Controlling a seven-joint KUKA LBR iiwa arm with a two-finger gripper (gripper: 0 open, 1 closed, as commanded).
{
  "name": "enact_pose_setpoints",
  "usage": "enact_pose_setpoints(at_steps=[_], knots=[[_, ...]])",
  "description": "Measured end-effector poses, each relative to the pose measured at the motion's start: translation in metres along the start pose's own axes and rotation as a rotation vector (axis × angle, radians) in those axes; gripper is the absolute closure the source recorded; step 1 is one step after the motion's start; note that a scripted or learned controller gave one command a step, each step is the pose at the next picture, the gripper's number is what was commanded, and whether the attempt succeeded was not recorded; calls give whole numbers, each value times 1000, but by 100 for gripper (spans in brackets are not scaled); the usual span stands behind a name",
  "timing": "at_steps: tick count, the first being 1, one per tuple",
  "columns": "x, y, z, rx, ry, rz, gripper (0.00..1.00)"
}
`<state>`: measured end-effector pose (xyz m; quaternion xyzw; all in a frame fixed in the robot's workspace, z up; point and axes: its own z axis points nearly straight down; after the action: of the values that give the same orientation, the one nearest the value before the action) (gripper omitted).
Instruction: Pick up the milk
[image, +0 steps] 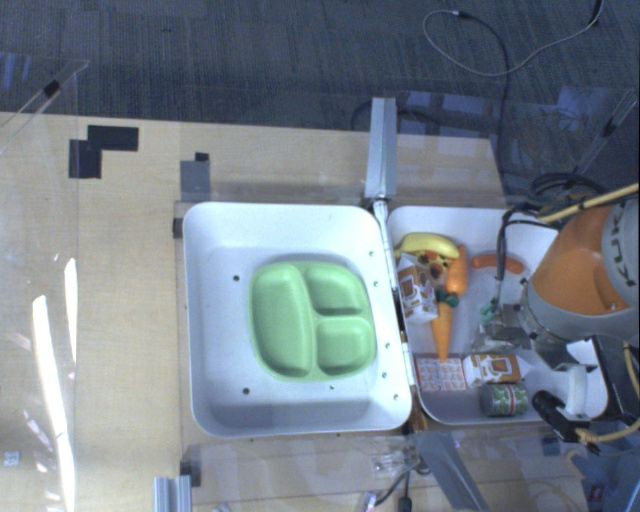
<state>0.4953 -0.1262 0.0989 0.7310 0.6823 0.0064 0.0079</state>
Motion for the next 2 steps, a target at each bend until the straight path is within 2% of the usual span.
enact_pose_setpoints(at_steps=[1, 2], knots=[[0, 0, 0, 0, 0, 0, 0], [0, 2, -9, -1, 1, -3, 100]])
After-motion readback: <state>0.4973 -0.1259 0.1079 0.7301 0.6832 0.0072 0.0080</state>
